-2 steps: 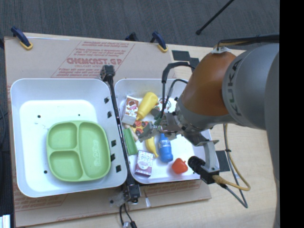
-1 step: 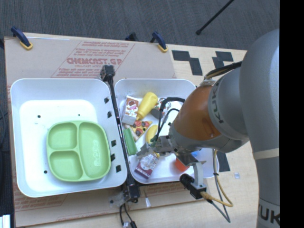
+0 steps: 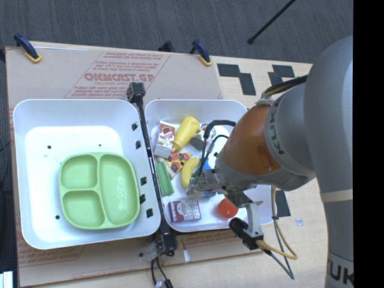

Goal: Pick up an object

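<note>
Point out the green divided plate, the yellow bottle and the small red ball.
green divided plate (image 3: 99,191): camera view, on the ridge between its compartments.
yellow bottle (image 3: 186,131): camera view, middle of its body.
small red ball (image 3: 227,208): camera view, centre of its visible face.

Arm: grey KUKA iiwa arm (image 3: 327,137), entering from the right of the camera view, bent downward.
Wrist: orange band (image 3: 255,146) above the wrist, facing the camera.
Gripper: gripper (image 3: 201,185) at the lower left of the wrist, pointing down, largely hidden by the wrist body.
</note>
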You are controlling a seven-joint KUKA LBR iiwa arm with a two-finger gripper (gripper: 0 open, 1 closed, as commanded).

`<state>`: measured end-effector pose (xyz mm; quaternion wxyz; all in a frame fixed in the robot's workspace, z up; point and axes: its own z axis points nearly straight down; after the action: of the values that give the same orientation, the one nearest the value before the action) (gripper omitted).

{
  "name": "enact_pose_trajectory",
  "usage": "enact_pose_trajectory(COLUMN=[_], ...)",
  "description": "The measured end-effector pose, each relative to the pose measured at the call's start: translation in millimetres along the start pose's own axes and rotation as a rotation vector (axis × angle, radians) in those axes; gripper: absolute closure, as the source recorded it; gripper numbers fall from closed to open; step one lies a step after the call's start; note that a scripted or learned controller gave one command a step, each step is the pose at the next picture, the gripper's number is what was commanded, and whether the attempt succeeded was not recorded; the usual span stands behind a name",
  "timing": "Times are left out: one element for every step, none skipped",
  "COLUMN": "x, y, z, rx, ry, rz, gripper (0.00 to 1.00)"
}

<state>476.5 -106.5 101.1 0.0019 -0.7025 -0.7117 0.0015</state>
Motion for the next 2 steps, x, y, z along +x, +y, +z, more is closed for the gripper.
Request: enact_pose_trajectory(x=[0.1,0.1], y=[0.0,0.7], z=[0.0,-10.0], rx=[0.0,0.001], ry=[0.0,-0.001], rz=[0.0,-0.006], gripper=[0.0,1.0])
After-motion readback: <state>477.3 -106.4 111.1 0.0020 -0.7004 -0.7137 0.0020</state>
